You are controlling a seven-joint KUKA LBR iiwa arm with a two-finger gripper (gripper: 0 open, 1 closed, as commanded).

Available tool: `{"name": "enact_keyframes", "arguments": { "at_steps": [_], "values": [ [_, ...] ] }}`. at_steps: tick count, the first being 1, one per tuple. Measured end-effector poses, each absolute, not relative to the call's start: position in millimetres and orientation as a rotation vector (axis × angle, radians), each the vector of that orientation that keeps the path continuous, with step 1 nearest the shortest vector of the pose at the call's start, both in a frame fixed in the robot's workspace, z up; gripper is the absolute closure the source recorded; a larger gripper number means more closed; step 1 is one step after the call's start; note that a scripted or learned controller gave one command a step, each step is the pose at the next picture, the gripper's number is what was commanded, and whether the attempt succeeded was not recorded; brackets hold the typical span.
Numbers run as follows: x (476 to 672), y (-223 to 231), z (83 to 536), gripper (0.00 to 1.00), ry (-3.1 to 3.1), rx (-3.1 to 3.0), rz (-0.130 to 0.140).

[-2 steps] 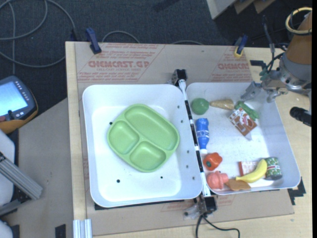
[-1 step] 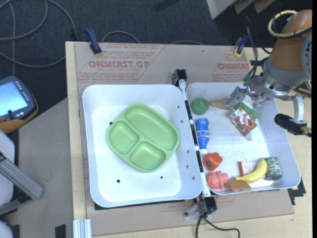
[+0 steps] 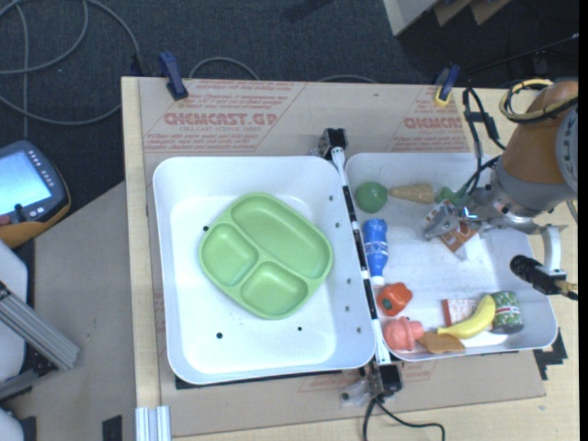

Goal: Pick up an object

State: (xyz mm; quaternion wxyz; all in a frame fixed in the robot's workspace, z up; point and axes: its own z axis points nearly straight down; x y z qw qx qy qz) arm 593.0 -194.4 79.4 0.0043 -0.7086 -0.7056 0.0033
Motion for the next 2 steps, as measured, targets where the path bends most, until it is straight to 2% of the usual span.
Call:
{"name": "enact_keyframes", "arguments": {
  "at_steps": [1,2],
  "values": [
    [597.9,-192,96,1.0,-2.222,-2.224,-0.002],
    [650.3,-119,87,1.0,-2.224,-2.207,0.017]
  ]
}}
